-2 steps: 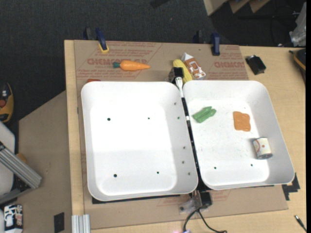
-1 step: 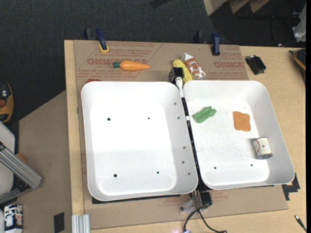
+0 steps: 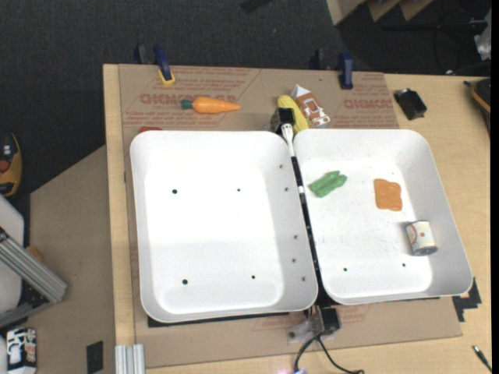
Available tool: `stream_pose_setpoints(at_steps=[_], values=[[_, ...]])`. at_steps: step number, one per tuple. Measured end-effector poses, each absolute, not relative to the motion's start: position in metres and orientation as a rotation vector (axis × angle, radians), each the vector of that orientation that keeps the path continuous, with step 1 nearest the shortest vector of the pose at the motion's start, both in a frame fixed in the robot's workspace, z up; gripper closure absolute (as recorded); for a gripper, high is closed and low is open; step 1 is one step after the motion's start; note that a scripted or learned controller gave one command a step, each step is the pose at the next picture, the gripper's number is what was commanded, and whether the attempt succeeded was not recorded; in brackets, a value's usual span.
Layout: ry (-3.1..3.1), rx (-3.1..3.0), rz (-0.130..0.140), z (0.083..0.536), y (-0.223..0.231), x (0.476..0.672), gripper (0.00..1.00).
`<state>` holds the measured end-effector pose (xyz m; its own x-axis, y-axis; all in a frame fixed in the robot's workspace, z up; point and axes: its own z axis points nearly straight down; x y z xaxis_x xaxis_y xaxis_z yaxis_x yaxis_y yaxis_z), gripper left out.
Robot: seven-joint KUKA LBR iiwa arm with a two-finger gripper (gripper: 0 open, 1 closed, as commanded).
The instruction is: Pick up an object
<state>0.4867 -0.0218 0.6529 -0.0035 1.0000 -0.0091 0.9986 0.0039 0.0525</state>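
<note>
The right bin (image 3: 437, 209) holds three objects. A green pea-pod-like piece (image 3: 327, 183) lies near its left wall. To its right rests a flat orange piece (image 3: 388, 194). A small white can (image 3: 421, 238) with a red mark lies on its side near the right wall.
The left bin (image 3: 156, 232) sits beside the right one. Behind the bins on the brown board lie a toy carrot (image 3: 212, 105), a yellow item (image 3: 290, 107) and a small orange-and-white packet (image 3: 313, 109). Blue clamps (image 3: 164, 66) (image 3: 345, 68) grip the board's far edge.
</note>
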Motion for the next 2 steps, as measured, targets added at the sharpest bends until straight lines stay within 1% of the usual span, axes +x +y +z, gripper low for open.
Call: stream_pose_setpoints(at_steps=[2], values=[[2.188,2.180,0.057,0.675,-0.022,0.488,1.00]])
